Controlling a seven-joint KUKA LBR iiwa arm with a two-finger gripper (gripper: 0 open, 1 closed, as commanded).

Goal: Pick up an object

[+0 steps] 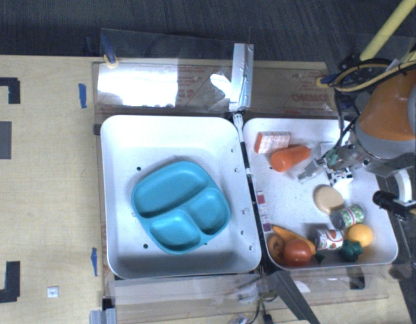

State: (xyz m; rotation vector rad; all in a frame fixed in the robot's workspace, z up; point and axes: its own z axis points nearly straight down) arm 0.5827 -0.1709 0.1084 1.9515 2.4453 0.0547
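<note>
While the arm sits over the right bin's right side, here's the layout:

arm [390, 113]: grey with orange band, in from the right, over the right bin's far-right part.
gripper [336, 162]: low in the right bin, roughly mid-bin, slightly toward the far-right corner. A grey finger-like part sticks out left toward the orange carrot piece. Can't tell whether the fingers are spread or pressed together; nothing visibly pinched between them.
right bin [288, 187]: white, shallow, carries all the small objects.
orange carrot piece [289, 157]: far-left area of the right bin, just left of the gripper, near it but apart as far as I can see.
small box [272, 141]: orange and white, touching or just beside the carrot piece, on its far side, near the far-left corner.
tan round item [328, 198]: mid-bin, just on the near side of the gripper.
can [348, 217]: green label, lying just beside the tan round item, toward the near-right.
second can [327, 238]: red and white, near edge.
yellow fruit [359, 234]: near-right corner.
dark green item [351, 250]: near-right corner, touching the yellow fruit's near side.
red tomato [298, 250]: near-left corner.
orange item [283, 234]: against the tomato, near-left corner.
left bin [120, 181]: white, holds a blue divided plate [181, 204] around its centre, three compartments.
</note>
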